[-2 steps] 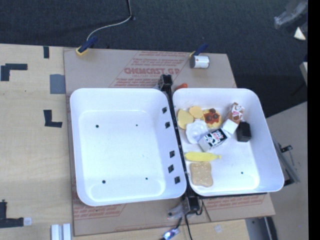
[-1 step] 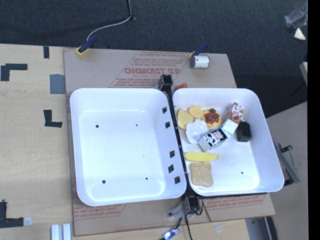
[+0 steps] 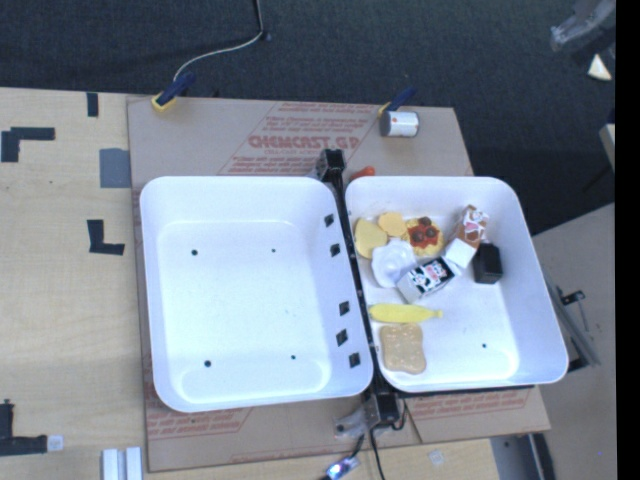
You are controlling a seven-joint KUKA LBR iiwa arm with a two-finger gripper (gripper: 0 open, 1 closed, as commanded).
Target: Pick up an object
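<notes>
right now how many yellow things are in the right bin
3, possibly more hidden in the clutter. A pale yellow round piece sits at the pile's left edge, an orange-yellow round piece touches it on the right, and a yellow banana-like piece lies lower, above the tan toast-like slab.

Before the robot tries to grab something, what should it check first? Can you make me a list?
1. Are there things to grab? Ok: the right bin holds a pile of toy food.
2. Is one piece lying apart and easy to reach? Ok: the toast slice lies near the bin's front with bare floor to its right.
3. Is the banana free? Ok: it lies flat just behind the toast, apart from the pile.
4. Is the pile crowded? Not ok: the milk carton, black block and pizza slice sit close together.
5. Is the claw open and above a target? Cannot tell.
</notes>
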